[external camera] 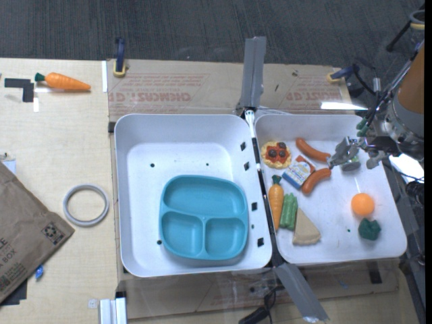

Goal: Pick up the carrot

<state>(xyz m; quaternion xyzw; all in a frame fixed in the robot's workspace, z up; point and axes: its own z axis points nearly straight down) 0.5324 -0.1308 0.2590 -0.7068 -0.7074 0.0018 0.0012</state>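
carrot (275, 205) lies in the right bin (395, 248) against its left wall, long axis running near to far. claw (351, 155) hovers right and farther back, open, gripping nothing.

A blue divided plate (202, 218) sat in the left bin (135, 181), toward its 5 o'clock side. In the right bin (391, 245), a small pizza (276, 153) lay at 10 o'clock, with two sausages (314, 150) just to its 3 o'clock and a small packet (296, 175) below it. A green pickle (289, 211) and a sandwich wedge (306, 229) lay at 7 o'clock; an orange ball (362, 204) and a green lump (369, 229) lay at 4 o'clock. On the surface (61, 147), a roll of tape (86, 204) rested at the left bin's 9 o'clock.
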